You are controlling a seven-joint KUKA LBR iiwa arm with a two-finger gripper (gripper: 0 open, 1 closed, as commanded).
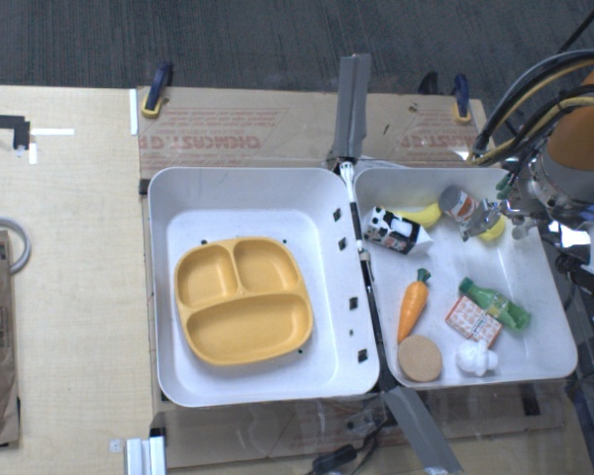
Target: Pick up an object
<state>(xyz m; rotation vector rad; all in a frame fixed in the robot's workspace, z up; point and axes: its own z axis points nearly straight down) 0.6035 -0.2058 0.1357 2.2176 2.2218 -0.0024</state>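
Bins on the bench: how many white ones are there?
2. The left bin holds a yellow divided plate; the right bin holds the small toy items. None seems hidden.

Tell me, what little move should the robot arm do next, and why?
Probably lower the gripper a little toward the yellow toy banana in the right white bin. It hangs near the bin's far right part with nothing seen between its fingers, and the banana lies nearby.

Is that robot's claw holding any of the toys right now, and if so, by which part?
It cannot be told. The claw sits low at the far end of the right bin, right beside the banana, but the view does not show anything between its fingers.
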